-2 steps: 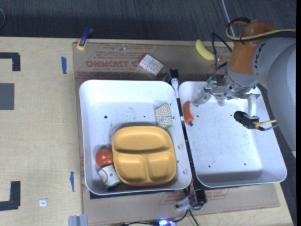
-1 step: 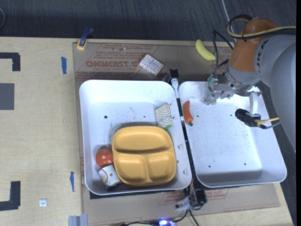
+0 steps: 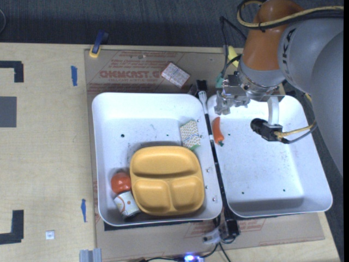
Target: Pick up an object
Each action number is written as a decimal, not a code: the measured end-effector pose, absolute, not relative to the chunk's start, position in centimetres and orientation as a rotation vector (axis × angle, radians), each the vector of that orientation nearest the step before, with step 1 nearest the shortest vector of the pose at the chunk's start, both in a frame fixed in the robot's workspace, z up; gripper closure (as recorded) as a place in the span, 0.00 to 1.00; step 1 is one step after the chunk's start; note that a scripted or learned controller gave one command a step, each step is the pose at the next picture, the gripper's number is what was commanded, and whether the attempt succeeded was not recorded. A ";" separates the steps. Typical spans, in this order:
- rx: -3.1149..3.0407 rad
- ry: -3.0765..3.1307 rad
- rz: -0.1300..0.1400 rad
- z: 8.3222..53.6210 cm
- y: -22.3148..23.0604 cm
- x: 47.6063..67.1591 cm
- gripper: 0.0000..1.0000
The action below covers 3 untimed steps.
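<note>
A pale wooden bench [image 3: 43, 162] seen from above carries two shallow white bins side by side on a sheet of brown cardboard [image 3: 136, 72]. The left bin [image 3: 106, 124] holds a yellow divided tray [image 3: 166, 179] lying flat toward its near edge. Just left of the tray sit an orange-red ball [image 3: 120, 182] and, below it, a small white and orange can [image 3: 126, 203] on its side. Above the tray's right corner lies a small patterned packet [image 3: 190, 134]. In the right bin [image 3: 272, 168], close against its left wall, lies a small orange carrot-shaped toy [image 3: 217, 131]. The grey arm with its orange band [image 3: 267, 31] reaches in from the upper right, and its claw [image 3: 223, 107] hangs directly above the carrot toy's upper end, at the far left corner of the right bin. Whether the claw is released or clenched cannot be told from this angle; nothing is visibly between its tips.
</note>
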<state>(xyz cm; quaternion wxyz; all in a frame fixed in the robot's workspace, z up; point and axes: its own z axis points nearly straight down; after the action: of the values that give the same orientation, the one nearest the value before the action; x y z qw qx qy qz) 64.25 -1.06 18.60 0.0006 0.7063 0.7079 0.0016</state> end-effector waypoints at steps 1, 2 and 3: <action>2.221 2.226 -0.002 24.1 5.8 56.0 1.00; 2.223 2.223 -0.002 20.8 7.6 50.9 1.00; 2.224 2.221 -0.001 19.9 2.1 47.9 1.00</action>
<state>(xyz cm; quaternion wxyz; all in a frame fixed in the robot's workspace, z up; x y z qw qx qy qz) 47.95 2.14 19.95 -0.0007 0.7076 0.7066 -0.0003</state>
